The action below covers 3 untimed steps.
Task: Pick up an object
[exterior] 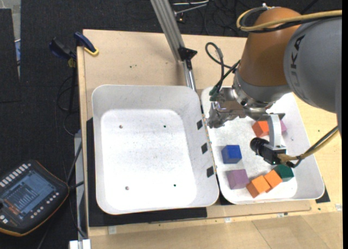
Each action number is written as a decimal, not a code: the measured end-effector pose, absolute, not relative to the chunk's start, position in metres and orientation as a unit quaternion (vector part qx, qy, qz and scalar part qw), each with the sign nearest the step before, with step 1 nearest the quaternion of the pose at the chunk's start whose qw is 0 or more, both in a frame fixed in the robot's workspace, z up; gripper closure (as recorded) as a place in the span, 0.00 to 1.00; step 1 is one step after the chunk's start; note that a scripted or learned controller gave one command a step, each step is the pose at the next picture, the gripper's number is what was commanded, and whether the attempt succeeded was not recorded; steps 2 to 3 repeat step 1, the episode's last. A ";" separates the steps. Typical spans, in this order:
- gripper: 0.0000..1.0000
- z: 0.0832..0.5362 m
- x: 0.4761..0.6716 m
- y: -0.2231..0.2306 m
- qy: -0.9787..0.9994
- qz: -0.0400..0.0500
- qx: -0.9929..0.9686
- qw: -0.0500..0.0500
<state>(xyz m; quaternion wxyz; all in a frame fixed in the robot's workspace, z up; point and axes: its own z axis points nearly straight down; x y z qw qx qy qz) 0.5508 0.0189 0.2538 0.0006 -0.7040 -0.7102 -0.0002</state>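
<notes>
Tool (220, 113) sits low at 10 o'clock in the right bin (310, 188), nothing seen between its prongs; can't tell if it is open or closed. Pick looks not done: blue cube (232, 153), purple cube (237, 178) and orange block (260, 184) lie at 5 o'clock of it.

bins (103, 106): smooth white plastic | bench (136, 52): matt wood | arm (321, 63): grey, satin

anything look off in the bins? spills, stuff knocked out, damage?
Nothing stands out. The blue cube, purple cube, orange cube and green cube all sit inside the right bin, loosely scattered. The left bin looks intact. The gripper hangs over the right bin's far-left corner.
</notes>
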 end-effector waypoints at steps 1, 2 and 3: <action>1.00 0.237 0.549 0.078 -0.710 0.001 -0.704 0.002; 1.00 0.237 0.549 0.078 -0.710 0.001 -0.704 0.002; 1.00 0.237 0.549 0.078 -0.710 0.001 -0.704 0.002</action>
